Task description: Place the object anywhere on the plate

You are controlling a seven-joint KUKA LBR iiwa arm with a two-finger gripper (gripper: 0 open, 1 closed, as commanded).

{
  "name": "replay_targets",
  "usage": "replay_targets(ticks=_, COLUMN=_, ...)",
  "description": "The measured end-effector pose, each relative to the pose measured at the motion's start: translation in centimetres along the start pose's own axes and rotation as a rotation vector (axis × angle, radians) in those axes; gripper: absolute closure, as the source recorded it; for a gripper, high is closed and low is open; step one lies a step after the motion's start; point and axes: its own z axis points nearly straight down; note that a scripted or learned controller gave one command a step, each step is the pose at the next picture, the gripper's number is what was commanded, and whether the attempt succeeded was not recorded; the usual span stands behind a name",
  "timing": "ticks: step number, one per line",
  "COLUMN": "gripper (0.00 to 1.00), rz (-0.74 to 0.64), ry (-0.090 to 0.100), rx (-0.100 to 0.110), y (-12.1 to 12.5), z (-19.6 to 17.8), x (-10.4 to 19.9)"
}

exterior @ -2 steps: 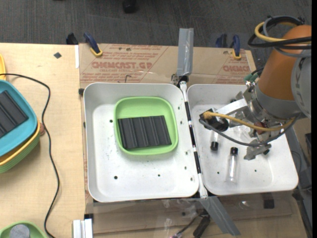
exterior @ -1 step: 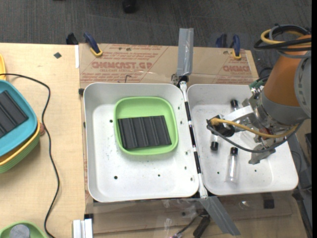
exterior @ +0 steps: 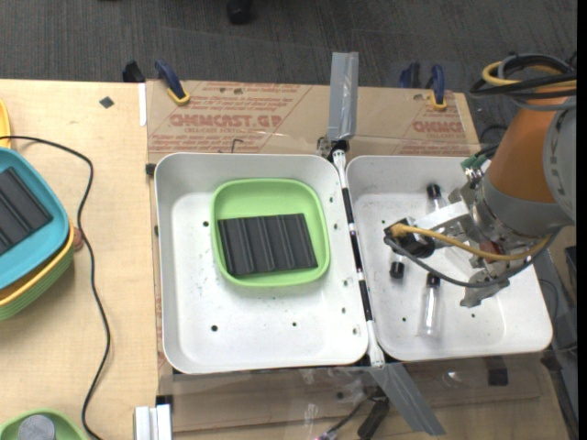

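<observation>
Rate as barely begun, with the clear tube [exterior: 427, 310], taken as the object, lying well right of the green plate [exterior: 269, 193] and the claw [exterior: 479, 290] farther right, spread or pressed together impossible to tell.

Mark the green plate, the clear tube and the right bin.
green plate [exterior: 266, 198]: camera view, bare green strip just inside its far rim.
clear tube [exterior: 427, 308]: camera view, middle of its body.
right bin [exterior: 518, 324]: camera view, bare floor near its lower right corner.

The arm [exterior: 537, 154] covers part of the right bin [exterior: 459, 333] — teal dishes [exterior: 48, 246] run off left.
</observation>
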Motion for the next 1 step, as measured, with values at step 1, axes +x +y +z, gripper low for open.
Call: replay_targets(ticks=1, gripper=0.00, rz=-0.005, ry=0.000, rx=0.000, y=-0.44, z=1.16, x=0.08)
